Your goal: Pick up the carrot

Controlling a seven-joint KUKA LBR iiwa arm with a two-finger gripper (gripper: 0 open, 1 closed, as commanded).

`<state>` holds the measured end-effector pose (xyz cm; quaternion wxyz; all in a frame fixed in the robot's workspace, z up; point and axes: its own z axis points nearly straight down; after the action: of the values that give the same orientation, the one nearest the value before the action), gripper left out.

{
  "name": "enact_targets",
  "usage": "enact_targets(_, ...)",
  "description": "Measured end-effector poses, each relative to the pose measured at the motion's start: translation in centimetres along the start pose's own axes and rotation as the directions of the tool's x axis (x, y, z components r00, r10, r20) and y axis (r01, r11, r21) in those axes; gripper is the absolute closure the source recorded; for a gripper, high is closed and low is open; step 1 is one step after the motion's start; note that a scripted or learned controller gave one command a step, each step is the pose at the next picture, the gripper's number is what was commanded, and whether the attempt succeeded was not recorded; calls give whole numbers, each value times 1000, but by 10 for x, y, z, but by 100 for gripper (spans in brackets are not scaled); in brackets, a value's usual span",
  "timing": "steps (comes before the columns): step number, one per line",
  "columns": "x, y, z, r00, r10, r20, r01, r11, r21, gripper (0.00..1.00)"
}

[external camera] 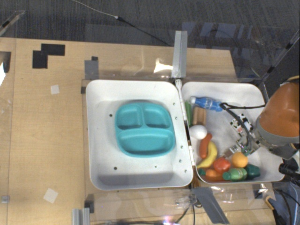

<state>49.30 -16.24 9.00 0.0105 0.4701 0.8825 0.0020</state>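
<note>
grey metal gripper [240, 143] hangs low over the right bin [255, 92], just above the orange fruit [239, 160]; whether it is parted or closed, i cannot tell, and nothing shows between its tips. behind it the orange band [281, 109] of the arm bulks at the bin's right side. measured from the orange fruit: the green and dark green toys [241, 173] lie just below it, the red tomato [221, 164] touches on its left, then the yellow banana [209, 156], and beyond that the carrot [204, 145], orange-red and nearly upright, well clear of the gripper. a white ball [198, 132] sits above the carrot, a blue bottle [206, 103] farther up. the left bin [93, 139] holds a teal divided tray [144, 127].
</note>
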Motion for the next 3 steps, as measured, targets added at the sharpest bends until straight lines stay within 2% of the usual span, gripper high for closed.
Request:
enact_targets(1,-1,4,-12,1000,-1,5,1,1000,-6,100)
enact_targets(2,14,23,-70,914,405,-8,-405,914,11,100)
enact_targets(3,14,22,-69,914,406,-7,-406,914,12,0)
